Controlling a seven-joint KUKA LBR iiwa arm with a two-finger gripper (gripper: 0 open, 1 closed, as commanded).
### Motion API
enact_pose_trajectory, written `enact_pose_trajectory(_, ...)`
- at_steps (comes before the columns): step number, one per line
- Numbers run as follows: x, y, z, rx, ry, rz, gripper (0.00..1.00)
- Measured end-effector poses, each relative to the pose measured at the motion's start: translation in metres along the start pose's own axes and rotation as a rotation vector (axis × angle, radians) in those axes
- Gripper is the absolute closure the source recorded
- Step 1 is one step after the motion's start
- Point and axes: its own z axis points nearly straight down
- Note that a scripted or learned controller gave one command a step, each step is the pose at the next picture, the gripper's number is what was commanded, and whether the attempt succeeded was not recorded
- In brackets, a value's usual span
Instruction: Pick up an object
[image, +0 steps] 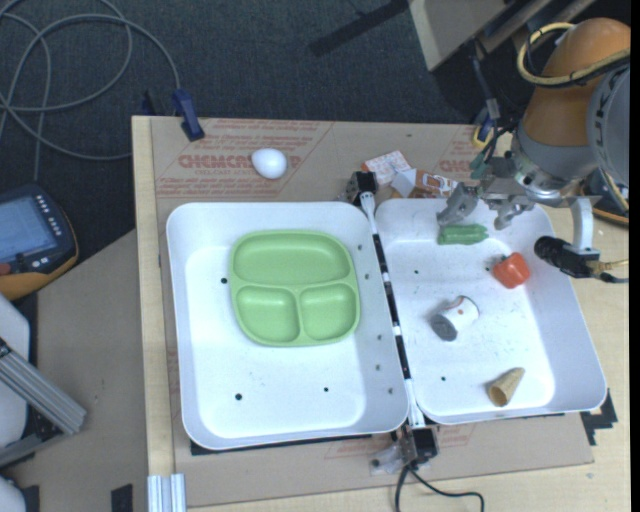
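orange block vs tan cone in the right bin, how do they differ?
Colour: the small orange block is bright orange-red; the tan cone-shaped piece is pale tan.
Shape: the block is squat and chunky; the cone is long and tapers to one end.
Place: the block sits toward the far right side of the shallow white right bin; the cone lies near its front edge.
Shared: both are small, lie loose on the bin floor and touch nothing else.

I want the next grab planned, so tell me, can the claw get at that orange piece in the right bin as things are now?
Probably yes. The orange piece lies alone on the right bin's floor, with bare white floor around it. The claw hangs just above the green object, a short way off, and nothing stands between them.
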Motion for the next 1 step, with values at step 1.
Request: enact_pose_trajectory(1,-0.0486,0.0132,0.1014,0.001,-0.001,0.0,0.0)
